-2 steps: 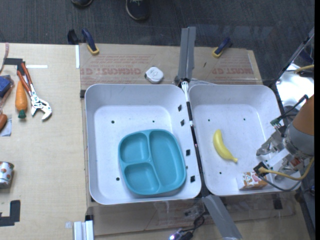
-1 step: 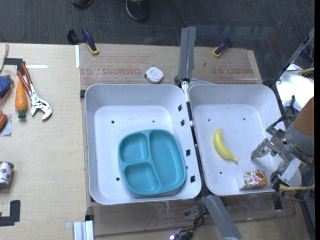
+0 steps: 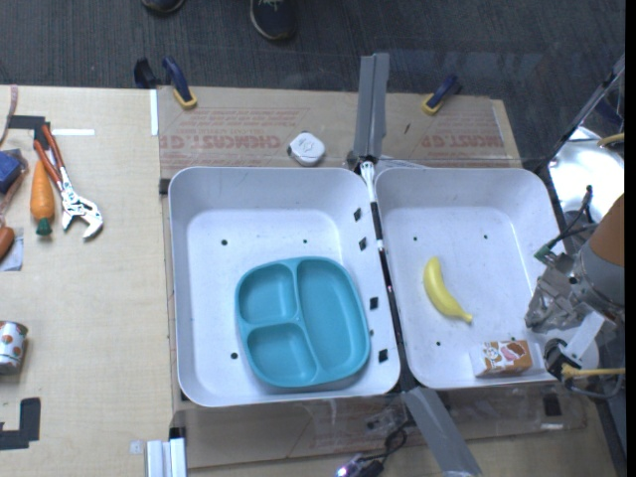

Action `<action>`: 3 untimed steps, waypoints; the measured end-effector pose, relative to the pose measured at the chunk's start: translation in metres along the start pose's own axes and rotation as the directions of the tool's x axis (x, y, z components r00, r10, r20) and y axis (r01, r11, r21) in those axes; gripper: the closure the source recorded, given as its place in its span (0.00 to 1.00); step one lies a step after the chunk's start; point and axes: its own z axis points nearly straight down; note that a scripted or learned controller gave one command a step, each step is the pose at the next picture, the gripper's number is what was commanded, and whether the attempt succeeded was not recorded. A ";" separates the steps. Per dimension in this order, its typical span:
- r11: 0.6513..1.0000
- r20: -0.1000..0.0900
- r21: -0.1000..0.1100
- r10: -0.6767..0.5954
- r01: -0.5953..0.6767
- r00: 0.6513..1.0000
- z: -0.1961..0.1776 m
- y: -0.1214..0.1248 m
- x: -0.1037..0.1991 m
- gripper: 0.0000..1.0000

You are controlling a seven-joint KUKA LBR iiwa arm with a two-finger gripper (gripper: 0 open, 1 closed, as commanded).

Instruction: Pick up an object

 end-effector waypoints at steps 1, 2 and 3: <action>0.823 -0.002 -0.014 0.569 -0.569 0.823 -0.046 0.036 0.031 1.00; 0.822 -0.001 -0.014 0.569 -0.569 0.822 -0.046 0.036 0.031 0.00; 0.967 0.003 -0.016 0.253 -0.253 0.967 -0.067 0.061 0.042 0.00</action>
